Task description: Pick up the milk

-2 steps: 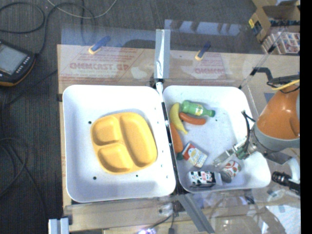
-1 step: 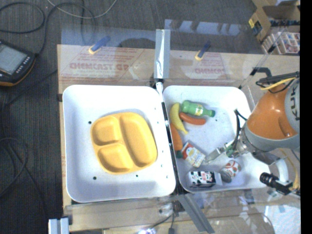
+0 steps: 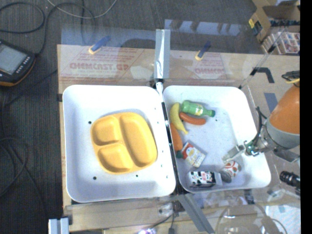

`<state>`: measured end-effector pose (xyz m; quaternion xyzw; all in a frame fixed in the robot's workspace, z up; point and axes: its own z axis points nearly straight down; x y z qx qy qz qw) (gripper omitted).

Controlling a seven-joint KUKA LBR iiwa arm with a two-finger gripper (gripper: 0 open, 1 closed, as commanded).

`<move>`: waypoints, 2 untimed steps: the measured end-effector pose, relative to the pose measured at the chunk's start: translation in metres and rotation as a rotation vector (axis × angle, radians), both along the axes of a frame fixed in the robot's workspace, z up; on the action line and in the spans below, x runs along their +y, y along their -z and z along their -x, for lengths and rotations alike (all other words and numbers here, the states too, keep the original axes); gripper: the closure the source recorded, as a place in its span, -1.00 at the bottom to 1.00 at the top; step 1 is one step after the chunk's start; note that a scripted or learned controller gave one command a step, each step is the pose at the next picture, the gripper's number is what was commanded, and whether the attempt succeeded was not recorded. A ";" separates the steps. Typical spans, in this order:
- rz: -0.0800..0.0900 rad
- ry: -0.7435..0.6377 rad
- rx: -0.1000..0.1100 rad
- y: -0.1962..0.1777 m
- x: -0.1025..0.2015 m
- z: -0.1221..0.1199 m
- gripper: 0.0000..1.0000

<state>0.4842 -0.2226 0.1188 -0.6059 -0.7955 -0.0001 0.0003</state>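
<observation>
Milk was your target, and the small black-and-white cow-patterned milk carton [image 3: 202,178] lay on its side near the bottom edge of the right-hand shallow white bin [image 3: 243,99], lower centre-right of the frame, close against the front wall, which I judged would leave you little room on that side. Just to its right sat a small red-and-white rounded toy [image 3: 232,168], with a grey piece between the two that I couldn't identify. Up and left of the carton lay a red-and-white flat packet [image 3: 192,154], beside an orange carrot [image 3: 176,138], a yellow banana [image 3: 177,119], a red sausage-shaped piece [image 3: 193,119] and a green bottle [image 3: 196,109]. The left white bin [image 3: 78,179] held a yellow three-compartment plastic tray [image 3: 125,141]. Your grey arm with the orange band [image 3: 287,116] leaned in from the right edge, its two-finger gripper [image 3: 234,152] angled down and leftward, poised above the red-and-white toy and right of the carton. Whether its pincer was open or closed you couldn't have told from this slant.
</observation>
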 end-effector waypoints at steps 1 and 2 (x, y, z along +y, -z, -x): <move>0.010 -0.043 -0.014 0.027 0.038 -0.004 -1.00; 0.003 -0.140 -0.001 0.003 0.038 0.000 -1.00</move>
